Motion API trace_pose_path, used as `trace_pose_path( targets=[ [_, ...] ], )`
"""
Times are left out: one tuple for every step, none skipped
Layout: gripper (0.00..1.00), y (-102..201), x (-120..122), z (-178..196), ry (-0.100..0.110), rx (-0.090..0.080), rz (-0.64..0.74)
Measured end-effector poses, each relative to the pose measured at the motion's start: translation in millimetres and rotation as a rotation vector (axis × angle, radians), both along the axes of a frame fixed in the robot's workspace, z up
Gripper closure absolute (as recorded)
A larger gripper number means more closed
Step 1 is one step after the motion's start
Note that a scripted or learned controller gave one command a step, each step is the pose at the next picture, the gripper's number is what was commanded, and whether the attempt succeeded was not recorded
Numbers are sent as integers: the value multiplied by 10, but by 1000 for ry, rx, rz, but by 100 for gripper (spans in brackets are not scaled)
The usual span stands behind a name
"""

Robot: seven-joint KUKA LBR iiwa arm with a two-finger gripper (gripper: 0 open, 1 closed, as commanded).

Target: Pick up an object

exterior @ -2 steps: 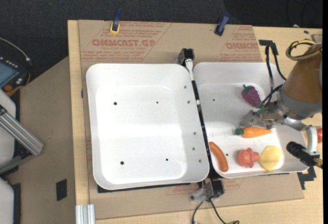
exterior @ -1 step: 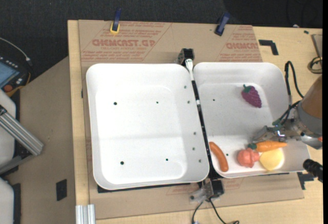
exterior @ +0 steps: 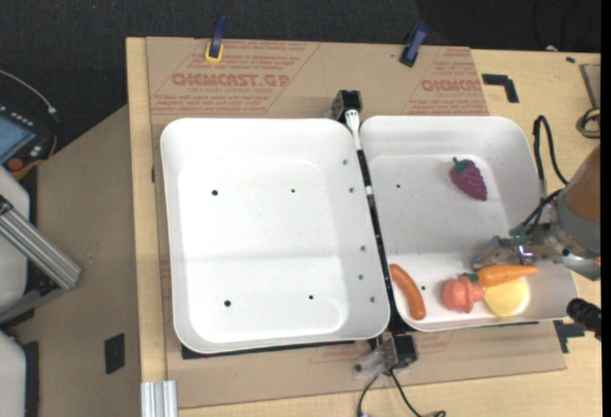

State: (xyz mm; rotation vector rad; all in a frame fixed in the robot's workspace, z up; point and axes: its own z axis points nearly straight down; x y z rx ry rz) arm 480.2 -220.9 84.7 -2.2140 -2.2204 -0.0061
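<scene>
The right bin (exterior: pixel 430 148) holds several toy foods. A purple bunch of grapes (exterior: pixel 468 178) lies near its far side. Along the near wall lie an orange sausage (exterior: pixel 407 291), a pink-red piece (exterior: pixel 458 295), a yellow piece (exterior: pixel 507 299) and an orange carrot (exterior: pixel 508 275). My gripper (exterior: pixel 506 255) reaches in from the right and sits low in the bin, right above the carrot and the yellow piece. Whether it touches the carrot is unclear from this angle.
The left bin (exterior: pixel 258 234) adjoins the right bin along a black centre seam. Both rest on a cardboard sheet (exterior: pixel 239 72) held by clips at the back. A black cable (exterior: pixel 539 153) runs along the right bin's far right rim beside the arm.
</scene>
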Motion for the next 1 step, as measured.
trace_pose_path(
  targets=[
    [0, 0, -1, -2, -2, -1, -1]
  ],
)
